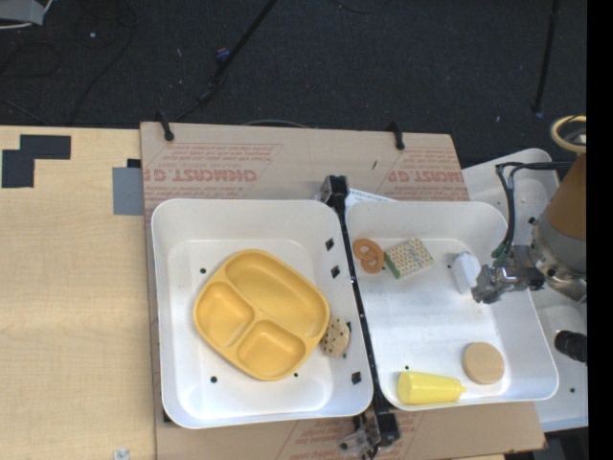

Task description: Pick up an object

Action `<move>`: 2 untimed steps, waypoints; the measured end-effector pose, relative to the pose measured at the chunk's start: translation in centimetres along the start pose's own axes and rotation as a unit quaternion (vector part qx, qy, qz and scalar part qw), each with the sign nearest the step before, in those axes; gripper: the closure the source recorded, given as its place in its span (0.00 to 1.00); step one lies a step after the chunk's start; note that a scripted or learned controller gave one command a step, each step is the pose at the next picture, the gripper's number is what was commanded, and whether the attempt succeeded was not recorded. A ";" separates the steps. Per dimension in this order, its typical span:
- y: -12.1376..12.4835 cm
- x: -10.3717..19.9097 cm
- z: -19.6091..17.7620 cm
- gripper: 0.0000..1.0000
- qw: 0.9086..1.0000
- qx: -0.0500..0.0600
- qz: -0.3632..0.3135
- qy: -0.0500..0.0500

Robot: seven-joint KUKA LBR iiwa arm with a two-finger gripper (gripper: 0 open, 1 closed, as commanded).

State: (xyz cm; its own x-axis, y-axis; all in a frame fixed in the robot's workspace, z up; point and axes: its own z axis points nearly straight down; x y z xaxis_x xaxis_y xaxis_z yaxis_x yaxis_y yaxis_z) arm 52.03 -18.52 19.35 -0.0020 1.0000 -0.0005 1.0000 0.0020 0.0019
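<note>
Hovering at the right bin's [436, 220] far-right edge, the gripper [487, 288] is nearing a grey block [464, 271] just beside it, finger state impossible to tell, so the next move is judged a descent and closing.

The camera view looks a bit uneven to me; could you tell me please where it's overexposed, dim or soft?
Camera view: the right bin floor is bright and washed out; the floor behind the bench is very dark; the gripper is soft and indistinct; the yellow tray is evenly lit, with no hard shadow.
</note>
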 end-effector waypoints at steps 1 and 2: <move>-0.1 -1.1 -5.4 1.00 1.000 -0.001 0.000 -0.001; 0.0 -1.2 -8.2 1.00 1.000 0.000 0.000 0.000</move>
State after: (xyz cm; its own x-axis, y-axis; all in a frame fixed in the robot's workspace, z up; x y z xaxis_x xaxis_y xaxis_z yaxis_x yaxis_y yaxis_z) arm 51.98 -19.69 27.58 -0.0026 1.0000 -0.0005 1.0000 0.0026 0.0011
